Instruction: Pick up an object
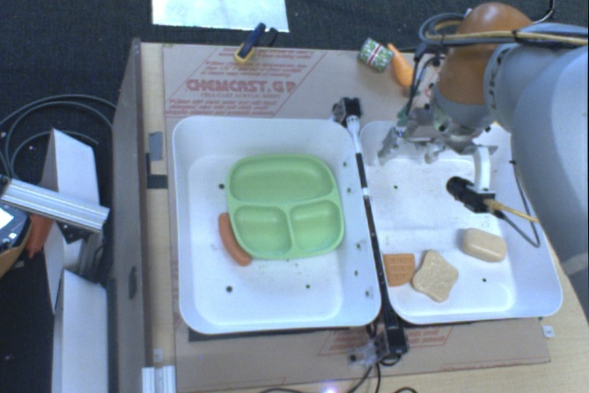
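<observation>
My gripper (408,150) hangs over the back left corner of the right bin (538,285), its fingers spread and nothing between them. Near that bin's front lie an orange cracker (399,268), a tan toast-shaped piece (435,275) and a beige oblong block (483,245), all well in front of the gripper. In the left bin (198,225) sits a green divided plate (282,205). An orange sausage (233,239) lies against the plate's left side.
A black divider rail (365,198) runs between the two bins. Behind the right bin, on the board, stand a small green can (375,53) and an orange carrot-like piece (402,68). A black and yellow clip (252,43) sits at the board's back edge.
</observation>
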You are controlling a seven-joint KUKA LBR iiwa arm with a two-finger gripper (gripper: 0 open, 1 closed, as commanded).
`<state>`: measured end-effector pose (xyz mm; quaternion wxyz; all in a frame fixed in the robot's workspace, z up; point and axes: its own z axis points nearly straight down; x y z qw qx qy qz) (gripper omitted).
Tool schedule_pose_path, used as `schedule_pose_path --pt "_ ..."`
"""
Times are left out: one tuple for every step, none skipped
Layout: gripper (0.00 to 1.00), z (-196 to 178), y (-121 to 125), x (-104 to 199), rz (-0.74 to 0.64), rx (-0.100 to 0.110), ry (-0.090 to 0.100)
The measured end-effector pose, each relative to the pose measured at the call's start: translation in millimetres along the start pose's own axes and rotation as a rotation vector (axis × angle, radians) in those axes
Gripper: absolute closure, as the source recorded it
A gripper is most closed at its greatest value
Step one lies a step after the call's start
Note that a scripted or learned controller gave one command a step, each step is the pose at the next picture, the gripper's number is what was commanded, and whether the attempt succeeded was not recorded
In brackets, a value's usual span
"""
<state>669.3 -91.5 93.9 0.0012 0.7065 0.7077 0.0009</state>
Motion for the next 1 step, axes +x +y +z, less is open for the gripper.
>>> schedule_pose_path --pt "0.00 -11.2 0.1 7.6 -0.003 0.000 0.001"
